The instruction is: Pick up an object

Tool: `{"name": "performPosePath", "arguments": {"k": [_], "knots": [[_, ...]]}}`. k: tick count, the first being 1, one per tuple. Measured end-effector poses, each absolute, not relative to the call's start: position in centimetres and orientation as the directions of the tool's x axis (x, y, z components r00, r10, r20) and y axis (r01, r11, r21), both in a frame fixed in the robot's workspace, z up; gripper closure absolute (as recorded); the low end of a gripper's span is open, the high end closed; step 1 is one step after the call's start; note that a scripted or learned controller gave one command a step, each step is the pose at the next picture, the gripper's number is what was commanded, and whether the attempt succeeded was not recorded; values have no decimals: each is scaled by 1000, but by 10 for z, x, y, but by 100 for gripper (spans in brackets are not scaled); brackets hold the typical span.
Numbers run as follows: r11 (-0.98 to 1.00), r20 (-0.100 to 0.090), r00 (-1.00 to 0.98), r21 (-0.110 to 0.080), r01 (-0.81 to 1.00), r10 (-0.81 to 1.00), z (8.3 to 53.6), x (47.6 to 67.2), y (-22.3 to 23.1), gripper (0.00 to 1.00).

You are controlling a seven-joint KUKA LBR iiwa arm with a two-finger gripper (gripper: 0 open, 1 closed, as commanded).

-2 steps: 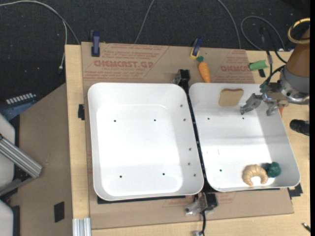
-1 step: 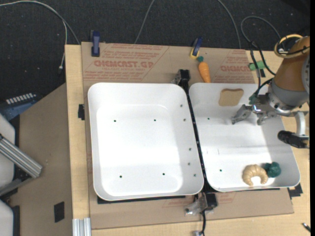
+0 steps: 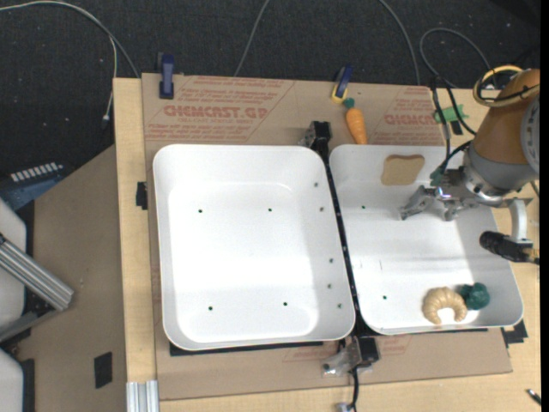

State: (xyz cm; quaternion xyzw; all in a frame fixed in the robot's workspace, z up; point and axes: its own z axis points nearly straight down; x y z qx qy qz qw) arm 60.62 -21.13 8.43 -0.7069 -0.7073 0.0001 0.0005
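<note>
Camera view shows the gripper (image 3: 426, 204) low over the right bin (image 3: 403, 256), in its far half, with the grey arm (image 3: 506, 144) reaching in from the right. The fingers (image 3: 413, 206) look spread apart and point to the left, and nothing sits between them, so I judge them open and holding nothing.

The right bin holds three things. A flat tan piece like a slice of bread (image 3: 402, 169) lies at the far side, just beyond the gripper and a little to the left, near it but apart. A pale croissant-shaped toy (image 3: 445, 305) lies at the near right corner, and a small dark green object (image 3: 474, 296) touches it on the right. Both are well apart from the gripper. The left bin (image 3: 249, 247) has only its bare white floor with a few small dark dots.

An orange carrot-like toy (image 3: 355, 125) lies outside the bins on the cardboard surface (image 3: 214, 110), beyond the gap between them.

The closest candidate is the bread slice. It is probably light and perhaps soft, but it lies flat, so the fingers must close across its edges, which can slip. The croissant looks easier, I think: it is thick and rounded, likely light plastic or foam, and the middle of its curve gives a good place to hold.
</note>
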Motion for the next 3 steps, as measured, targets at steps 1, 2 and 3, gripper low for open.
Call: {"name": "performPosePath", "arguments": {"k": [1,2,3], "knots": [[1,0,-1,2,1000,1000,96,607,-211,100],[1,-1,-1,5,1000,1000,156,615,-208,100],[0,-2,0,6,1000,1000,209,616,-208,100]]}}
